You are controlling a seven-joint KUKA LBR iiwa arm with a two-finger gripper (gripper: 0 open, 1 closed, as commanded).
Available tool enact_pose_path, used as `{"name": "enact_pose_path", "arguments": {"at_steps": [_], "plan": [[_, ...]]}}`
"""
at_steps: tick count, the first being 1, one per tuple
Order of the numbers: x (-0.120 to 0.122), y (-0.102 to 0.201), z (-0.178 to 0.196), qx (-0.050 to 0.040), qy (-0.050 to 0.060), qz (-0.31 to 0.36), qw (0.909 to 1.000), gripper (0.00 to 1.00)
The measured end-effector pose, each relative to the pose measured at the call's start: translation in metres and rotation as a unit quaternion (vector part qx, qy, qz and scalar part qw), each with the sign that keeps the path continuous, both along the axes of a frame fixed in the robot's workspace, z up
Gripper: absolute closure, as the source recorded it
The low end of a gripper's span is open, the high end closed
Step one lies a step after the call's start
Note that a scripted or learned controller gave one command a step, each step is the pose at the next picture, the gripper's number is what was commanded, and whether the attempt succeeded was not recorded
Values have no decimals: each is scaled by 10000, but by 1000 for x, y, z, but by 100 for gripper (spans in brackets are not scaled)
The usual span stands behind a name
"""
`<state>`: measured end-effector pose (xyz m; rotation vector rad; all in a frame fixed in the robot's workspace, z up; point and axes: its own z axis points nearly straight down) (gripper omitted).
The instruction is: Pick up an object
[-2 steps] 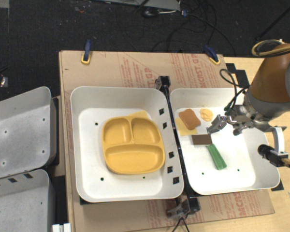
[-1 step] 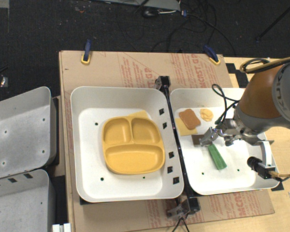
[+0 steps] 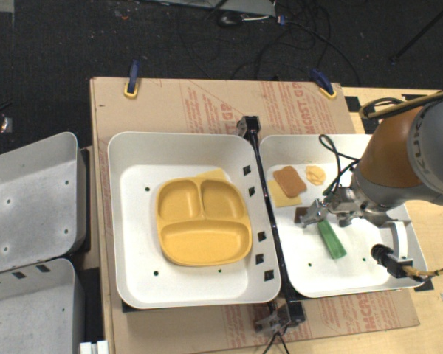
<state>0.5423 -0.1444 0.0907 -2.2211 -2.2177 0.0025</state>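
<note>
The tool (image 3: 315, 214), whose opening I cannot tell, hangs in the right bin (image 3: 354, 282) above one green stick (image 3: 331, 240). One brown block (image 3: 289, 181), one yellow card (image 3: 280, 196) and one orange lump (image 3: 315, 174) lie beside. One yellow tray (image 3: 204, 222) occupies the left bin (image 3: 133, 271).

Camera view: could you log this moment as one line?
gripper over right bin | beside green stick | yellow tray in left bin | nothing seen held

cardboard sheet (image 3: 177, 98), blue clamps (image 3: 132, 80), floor cables (image 3: 303, 6)
</note>
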Motion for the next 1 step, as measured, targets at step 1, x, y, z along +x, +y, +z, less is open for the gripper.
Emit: {"name": "enact_pose_path", "arguments": {"at_steps": [1], "plan": [[1, 0, 12, -3, -16, -7, 10000, 100]]}}
